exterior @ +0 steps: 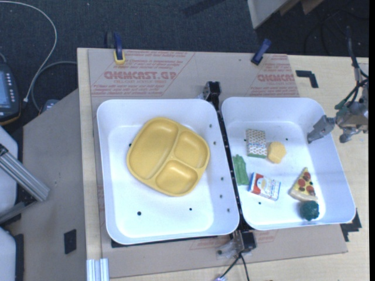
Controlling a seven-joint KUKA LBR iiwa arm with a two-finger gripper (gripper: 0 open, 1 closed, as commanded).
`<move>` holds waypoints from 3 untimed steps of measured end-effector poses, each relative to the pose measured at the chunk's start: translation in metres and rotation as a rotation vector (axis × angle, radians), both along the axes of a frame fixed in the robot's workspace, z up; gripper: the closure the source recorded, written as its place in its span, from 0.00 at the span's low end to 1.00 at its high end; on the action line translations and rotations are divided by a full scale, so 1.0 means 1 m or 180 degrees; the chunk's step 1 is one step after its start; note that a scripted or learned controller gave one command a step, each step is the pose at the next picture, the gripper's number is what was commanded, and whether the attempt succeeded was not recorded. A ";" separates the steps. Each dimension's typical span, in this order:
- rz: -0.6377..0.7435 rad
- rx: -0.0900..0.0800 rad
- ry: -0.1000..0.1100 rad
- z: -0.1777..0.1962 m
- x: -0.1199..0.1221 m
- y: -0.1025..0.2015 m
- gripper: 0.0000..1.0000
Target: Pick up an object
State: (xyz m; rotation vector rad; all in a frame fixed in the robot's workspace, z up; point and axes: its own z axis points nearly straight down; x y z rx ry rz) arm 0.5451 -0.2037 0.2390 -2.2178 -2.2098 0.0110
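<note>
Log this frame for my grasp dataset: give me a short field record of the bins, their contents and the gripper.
left bin: yellow divided plate
right bin: patterned packet, yellow block, green piece, small carton, pizza slice toy, dark green ball
gripper: at the right bin's right rim, holding nothing visible

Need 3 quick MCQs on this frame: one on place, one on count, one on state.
1. The yellow divided plate lies in:
A. the left bin
B. the right bin
C. on the cardboard

2. Compartments in that plate:
A. two
B. three
C. five

3. The pizza slice toy is:
A. between the fingers
B. stacked on the plate
C. lying on the right bin floor

Key: 1 A, it sits on the left bin floor. 2 B, its ridges mark three wells. 3 C, it rests apart from the gripper.
</note>
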 end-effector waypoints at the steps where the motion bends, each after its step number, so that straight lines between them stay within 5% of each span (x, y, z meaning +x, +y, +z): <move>1: 0.0012 -0.0011 -0.0042 0.007 0.003 0.001 0.00; 3: 0.0012 -0.0003 -0.0025 -0.097 0.004 0.011 0.00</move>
